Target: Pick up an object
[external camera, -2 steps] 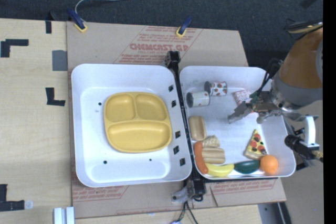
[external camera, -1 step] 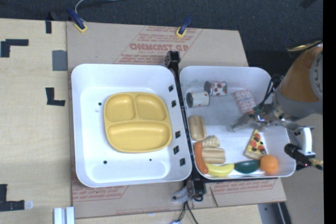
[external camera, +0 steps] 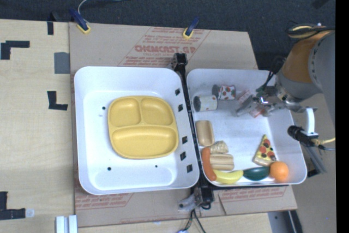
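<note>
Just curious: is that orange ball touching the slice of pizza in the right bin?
Cannot tell. In the camera view the orange sits right below the pizza slice, their edges meeting with no plain gap.

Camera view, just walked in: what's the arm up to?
The KUKA arm reaches in from the right, its claw low over the upper part of the right bin, near a small can and a white cylinder. Nothing shows between its fingers. The toy food sits along the bin's near edge: pizza slice, orange, banana. The left bin holds a yellow divided plate.
</note>
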You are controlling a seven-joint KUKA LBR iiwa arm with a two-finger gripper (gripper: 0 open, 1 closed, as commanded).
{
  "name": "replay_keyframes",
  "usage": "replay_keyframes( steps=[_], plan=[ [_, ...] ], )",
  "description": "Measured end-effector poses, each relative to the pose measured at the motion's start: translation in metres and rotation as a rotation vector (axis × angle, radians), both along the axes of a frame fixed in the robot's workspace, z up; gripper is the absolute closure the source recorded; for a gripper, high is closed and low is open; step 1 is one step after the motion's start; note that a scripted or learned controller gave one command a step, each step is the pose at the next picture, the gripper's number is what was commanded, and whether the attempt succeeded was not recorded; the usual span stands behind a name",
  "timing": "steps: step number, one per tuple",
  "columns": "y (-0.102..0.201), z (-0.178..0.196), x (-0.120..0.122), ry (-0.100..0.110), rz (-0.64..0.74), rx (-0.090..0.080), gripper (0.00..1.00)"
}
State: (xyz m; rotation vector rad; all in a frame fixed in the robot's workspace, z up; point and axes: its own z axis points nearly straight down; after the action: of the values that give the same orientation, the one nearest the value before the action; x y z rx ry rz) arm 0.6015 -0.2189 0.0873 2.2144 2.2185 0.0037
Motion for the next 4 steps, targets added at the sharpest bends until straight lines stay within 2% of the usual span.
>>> replay_keyframes(
  steps=[1,2,3,4],
  plan=[
    [-0.001,0.01,0.0,0.0,0.001,-0.004,1.0],
    [0.067,0.084,-0.003,0.006,0.001,0.003,1.0],
    [0.066,0.084,-0.003,0.008,0.0,0.003,0.0],
    [0.038,0.011,0.051,0.007,-0.001,0.001,0.0]
  ],
)
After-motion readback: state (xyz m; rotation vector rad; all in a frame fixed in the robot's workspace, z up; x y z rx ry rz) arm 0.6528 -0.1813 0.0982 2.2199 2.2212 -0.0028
